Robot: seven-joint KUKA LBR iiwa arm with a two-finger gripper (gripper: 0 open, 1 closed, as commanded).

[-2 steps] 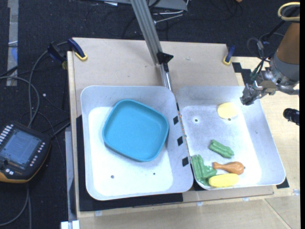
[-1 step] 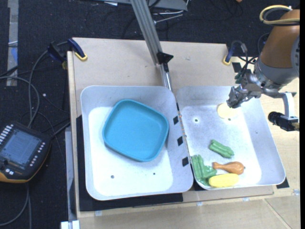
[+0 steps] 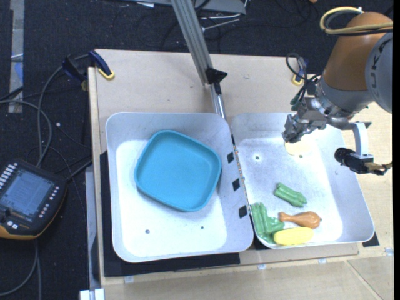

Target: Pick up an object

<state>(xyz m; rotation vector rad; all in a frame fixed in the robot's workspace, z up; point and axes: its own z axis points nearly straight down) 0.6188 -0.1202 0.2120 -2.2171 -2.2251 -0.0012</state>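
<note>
Tabletop (image 3: 156, 80) of pale wood carries two white bins, cables trailing on dark floor around it. End effector (image 3: 294, 132) hovers over the right bin (image 3: 337, 192); grip state — cannot tell.

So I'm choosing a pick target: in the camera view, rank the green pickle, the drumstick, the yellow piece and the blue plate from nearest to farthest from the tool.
1. Green pickle, right bin, just below the tool.
2. Drumstick, lower in the right bin.
3. Yellow piece and blue plate: too close to call; the piece lies at the right bin's front edge, the plate in the left bin.
</note>
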